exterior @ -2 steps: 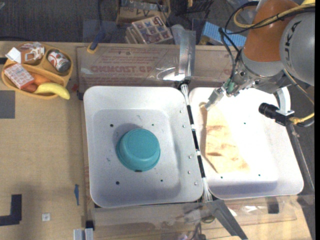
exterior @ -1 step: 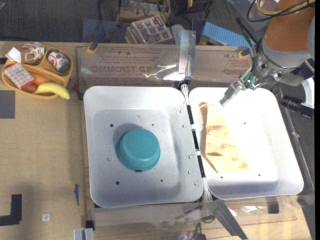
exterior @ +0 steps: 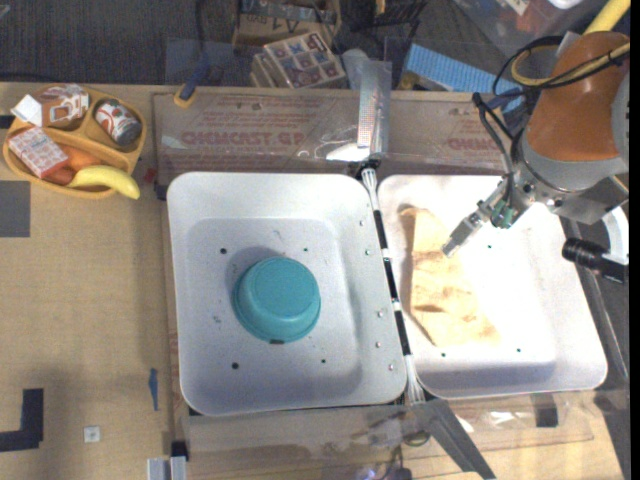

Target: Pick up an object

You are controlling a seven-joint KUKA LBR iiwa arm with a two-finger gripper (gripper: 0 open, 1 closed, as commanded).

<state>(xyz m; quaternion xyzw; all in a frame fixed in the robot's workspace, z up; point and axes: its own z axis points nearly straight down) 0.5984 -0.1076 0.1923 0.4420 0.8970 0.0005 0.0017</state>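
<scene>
A teal bowl [exterior: 278, 298] lies upside down in the middle of the left bin [exterior: 200, 208]. A tan, stained flat sheet [exterior: 445, 288] like a piece of cardboard lies along the left side of the right bin [exterior: 560, 368]. My gripper [exterior: 456, 240] reaches in from the upper right and hangs over the sheet's upper right edge, close to it. Nothing shows between its fingers.
A yellow tray [exterior: 70, 153] with a banana and snack packets sits on the bench at the far left. Cardboard [exterior: 260, 133] lies behind the bins. A metal strip [exterior: 371, 118] stands at the divider between them. Cables and boxes crowd the background.
</scene>
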